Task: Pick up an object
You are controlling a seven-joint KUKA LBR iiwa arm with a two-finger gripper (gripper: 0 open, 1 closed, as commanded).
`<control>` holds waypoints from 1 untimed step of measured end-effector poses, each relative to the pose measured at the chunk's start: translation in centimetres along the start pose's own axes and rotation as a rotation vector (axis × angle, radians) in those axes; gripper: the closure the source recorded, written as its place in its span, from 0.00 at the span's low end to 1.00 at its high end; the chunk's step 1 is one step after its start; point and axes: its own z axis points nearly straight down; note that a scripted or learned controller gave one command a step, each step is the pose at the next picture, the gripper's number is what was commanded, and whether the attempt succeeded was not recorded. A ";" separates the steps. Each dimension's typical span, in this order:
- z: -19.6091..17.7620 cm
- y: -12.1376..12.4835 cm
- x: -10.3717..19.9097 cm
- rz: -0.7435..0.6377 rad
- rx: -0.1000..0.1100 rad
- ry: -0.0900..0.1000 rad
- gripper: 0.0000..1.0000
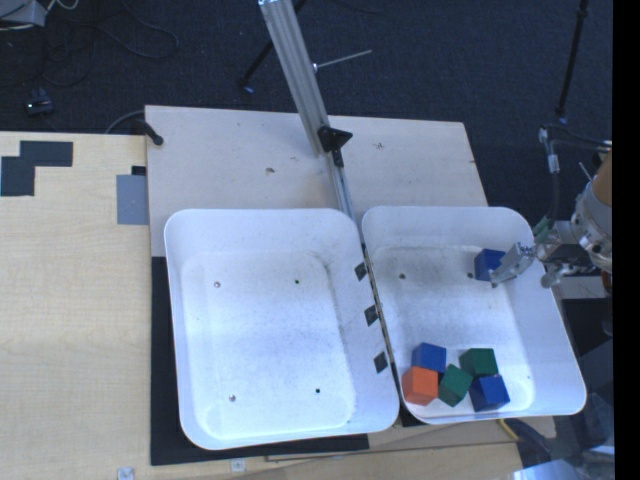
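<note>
**Gripper at the lone blue cube, grasp unconfirmed**

In the right bin, the gripper sits against a lone blue cube by the bin's far right wall. Whether it is clamped on the cube I cannot tell. Nothing looks lifted yet. Five more cubes cluster at the bin's near edge. No readable writing.
</note>
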 end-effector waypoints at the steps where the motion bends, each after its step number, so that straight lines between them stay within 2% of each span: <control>1: 9.7 7.1 -0.8 -0.006 0.004 0.000 0.00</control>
